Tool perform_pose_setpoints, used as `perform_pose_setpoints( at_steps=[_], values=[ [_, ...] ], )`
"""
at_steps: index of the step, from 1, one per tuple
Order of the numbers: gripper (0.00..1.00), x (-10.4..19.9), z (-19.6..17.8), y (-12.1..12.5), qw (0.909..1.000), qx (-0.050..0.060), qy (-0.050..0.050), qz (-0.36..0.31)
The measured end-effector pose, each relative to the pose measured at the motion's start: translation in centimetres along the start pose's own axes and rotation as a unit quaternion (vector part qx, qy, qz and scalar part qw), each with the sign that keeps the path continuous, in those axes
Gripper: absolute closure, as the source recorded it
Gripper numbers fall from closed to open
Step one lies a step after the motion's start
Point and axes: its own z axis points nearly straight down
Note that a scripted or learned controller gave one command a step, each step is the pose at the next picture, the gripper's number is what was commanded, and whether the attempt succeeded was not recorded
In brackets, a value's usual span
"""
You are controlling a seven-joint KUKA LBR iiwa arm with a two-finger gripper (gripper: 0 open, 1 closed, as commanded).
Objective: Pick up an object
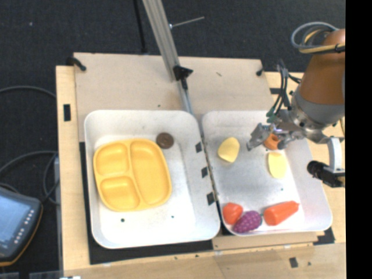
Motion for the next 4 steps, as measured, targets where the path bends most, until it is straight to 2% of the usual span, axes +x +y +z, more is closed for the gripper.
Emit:
perform_pose_setpoints(
  at_steps=[1, 2, 4],
  values=[
    [0.00, -1.0, 0.8, 0.8, 1.0000, 0.000, -0.001, -0.001],
    [0.00, 2.1, 15.1, 5.0, 1.0000, 0.003, -0.001, -0.003],
    [0.00, 2.1, 14.7, 5.1, 1.0000, 0.000, -0.001, -0.001]
  ],
)
